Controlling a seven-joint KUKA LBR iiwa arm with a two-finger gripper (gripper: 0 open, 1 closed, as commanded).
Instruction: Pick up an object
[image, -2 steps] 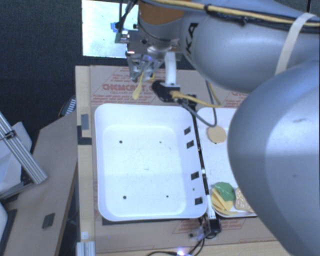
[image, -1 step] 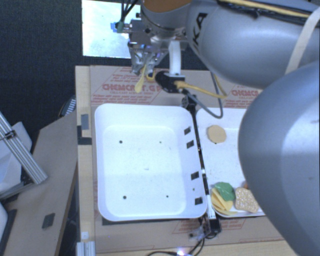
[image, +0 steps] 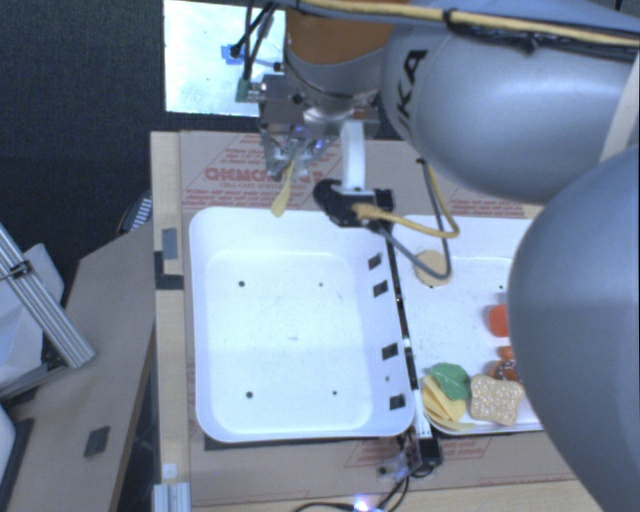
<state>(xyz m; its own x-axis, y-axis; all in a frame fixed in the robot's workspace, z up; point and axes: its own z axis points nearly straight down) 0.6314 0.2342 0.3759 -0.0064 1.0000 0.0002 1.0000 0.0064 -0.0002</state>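
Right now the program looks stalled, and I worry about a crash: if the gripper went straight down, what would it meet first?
Probably the far rim of the left bin: the gripper hangs above it with a yellowish strip dangling from it. Depth is hard to judge.

Bulky grey arm (image: 520, 110), orange band (image: 335, 35), yellow cable (image: 420, 225).

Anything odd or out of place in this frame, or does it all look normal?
One thing stands out: a thin yellowish strip dangles from the claw above the far rim of the left bin, slanting down. The other items, including a green piece and a cracker, lie in the right bin.
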